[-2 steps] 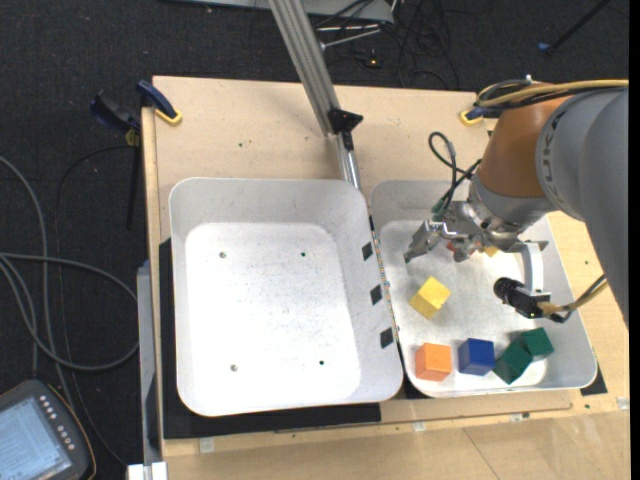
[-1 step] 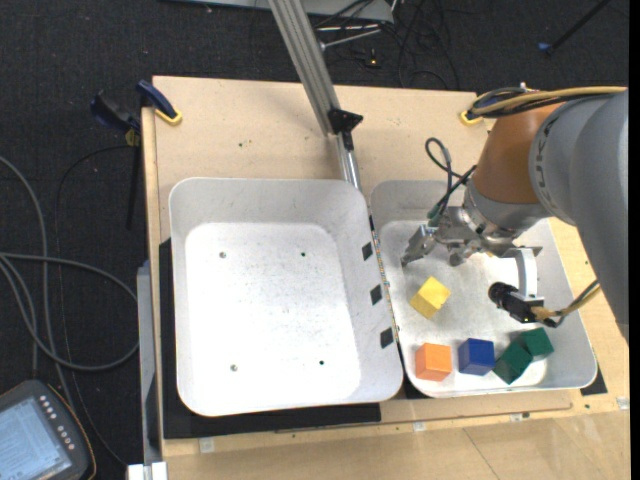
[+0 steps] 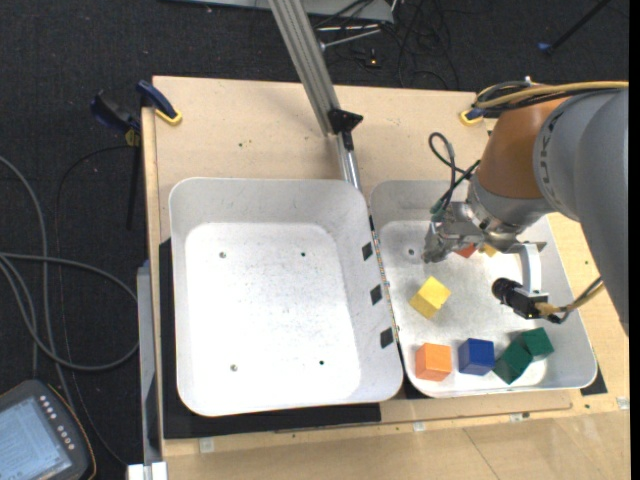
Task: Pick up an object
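The gripper (image 3: 440,246) hangs low over the upper part of the right bin (image 3: 570,368); whether it is released or clenched cannot be told. A small red block (image 3: 464,252) peeks out just beside it. Below lie a yellow block (image 3: 432,296), then, along the bin's lower edge, an orange block (image 3: 433,361), a blue block (image 3: 477,356) and two green blocks (image 3: 524,355)

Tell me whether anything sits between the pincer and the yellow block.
Nothing visible does. The pincer hangs just above and behind the yellow block, with bare bin floor between them; the orange block lies beyond it.
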### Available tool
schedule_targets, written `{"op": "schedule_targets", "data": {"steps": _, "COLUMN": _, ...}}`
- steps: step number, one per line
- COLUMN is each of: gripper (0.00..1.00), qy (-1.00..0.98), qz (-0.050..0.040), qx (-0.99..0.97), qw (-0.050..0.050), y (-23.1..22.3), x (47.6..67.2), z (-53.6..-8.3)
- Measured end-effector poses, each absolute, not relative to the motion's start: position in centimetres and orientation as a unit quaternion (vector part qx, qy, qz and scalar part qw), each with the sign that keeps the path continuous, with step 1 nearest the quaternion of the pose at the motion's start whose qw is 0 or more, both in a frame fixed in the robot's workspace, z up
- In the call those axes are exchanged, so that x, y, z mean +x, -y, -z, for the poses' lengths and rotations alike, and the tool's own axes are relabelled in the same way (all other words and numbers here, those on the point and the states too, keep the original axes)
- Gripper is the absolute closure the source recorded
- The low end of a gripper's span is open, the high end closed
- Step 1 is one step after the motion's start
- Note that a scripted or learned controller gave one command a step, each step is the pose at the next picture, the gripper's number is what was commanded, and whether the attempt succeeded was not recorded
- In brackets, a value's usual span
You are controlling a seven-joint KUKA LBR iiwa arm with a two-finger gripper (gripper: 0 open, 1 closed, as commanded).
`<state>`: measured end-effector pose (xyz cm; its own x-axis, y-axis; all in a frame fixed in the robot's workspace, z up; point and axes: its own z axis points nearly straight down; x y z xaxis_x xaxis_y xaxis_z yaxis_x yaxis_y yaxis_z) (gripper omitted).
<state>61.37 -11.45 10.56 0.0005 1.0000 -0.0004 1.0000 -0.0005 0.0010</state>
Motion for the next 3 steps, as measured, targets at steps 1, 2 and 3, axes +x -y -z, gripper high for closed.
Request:
{"op": "schedule_targets", "data": {"steps": 1, "gripper": 1.0, "qy": -0.708, "qz": -0.0016, "qx": 0.706, "qw": 0.002, "y": 10.8, "x": 60.7, "z": -15.6}}
{"op": "schedule_targets", "data": {"steps": 2, "gripper": 1.0, "qy": -0.709, "qz": -0.0023, "qx": 0.706, "qw": 0.003, "y": 9.9, "x": 61.5, "z": -20.9}}
{"op": "schedule_targets", "data": {"steps": 3, "gripper": 1.0, "qy": -0.708, "qz": -0.0017, "qx": 0.706, "qw": 0.003, "y": 9.9, "x": 61.6, "z": -24.8}}
